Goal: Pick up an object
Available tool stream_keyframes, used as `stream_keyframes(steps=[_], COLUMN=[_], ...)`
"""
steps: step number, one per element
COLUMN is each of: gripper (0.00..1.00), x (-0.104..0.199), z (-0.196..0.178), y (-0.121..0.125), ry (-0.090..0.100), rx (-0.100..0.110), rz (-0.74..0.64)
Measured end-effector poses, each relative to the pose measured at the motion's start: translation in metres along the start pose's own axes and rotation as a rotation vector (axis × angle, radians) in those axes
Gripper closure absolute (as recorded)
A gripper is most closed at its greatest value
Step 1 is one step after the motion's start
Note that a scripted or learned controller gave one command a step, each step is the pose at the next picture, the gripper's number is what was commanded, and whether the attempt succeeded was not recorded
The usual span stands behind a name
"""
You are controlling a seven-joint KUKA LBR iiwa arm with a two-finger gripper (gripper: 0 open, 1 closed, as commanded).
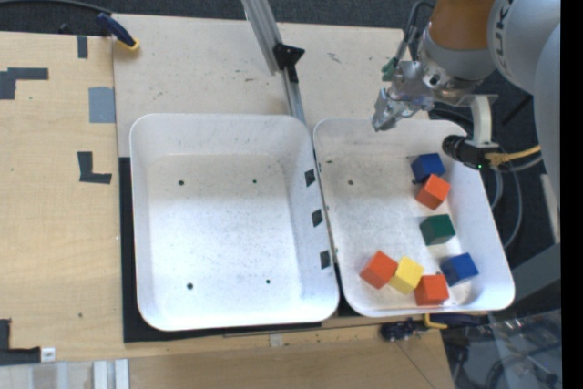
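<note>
Seven blocks lie in the right bin [357, 196], all crowded toward its right and near edges, probably where they slid or were dropped, so each has a wall or a neighbour close by. Nearest, an orange block [379, 270], a yellow block [407, 274] and a second orange block [431, 289] touch in a short row, with a blue block [460, 268] just beside them. Farther back sits a green block [437, 229], then an orange one [434, 190] touching another blue one [426, 167]. All are small, plain cubes. The left bin [146, 196] sits alongside on the counter [55, 223]. Farthest, the claw [390, 116] hangs over the right bin's far rim, apart from every block; nothing is in it, and I cannot tell how wide it stands.
</note>
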State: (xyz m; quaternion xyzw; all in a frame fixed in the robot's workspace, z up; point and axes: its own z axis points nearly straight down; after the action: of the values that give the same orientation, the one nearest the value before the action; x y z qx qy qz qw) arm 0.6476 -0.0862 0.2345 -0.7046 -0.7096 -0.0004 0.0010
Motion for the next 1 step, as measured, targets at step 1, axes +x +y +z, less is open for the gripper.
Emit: stream_keyframes(steps=[1], gripper=[1.0], x=[0.0492], z=[0.0111], y=[-0.0119], ry=[-0.001], rx=[0.002], rz=[0.001])
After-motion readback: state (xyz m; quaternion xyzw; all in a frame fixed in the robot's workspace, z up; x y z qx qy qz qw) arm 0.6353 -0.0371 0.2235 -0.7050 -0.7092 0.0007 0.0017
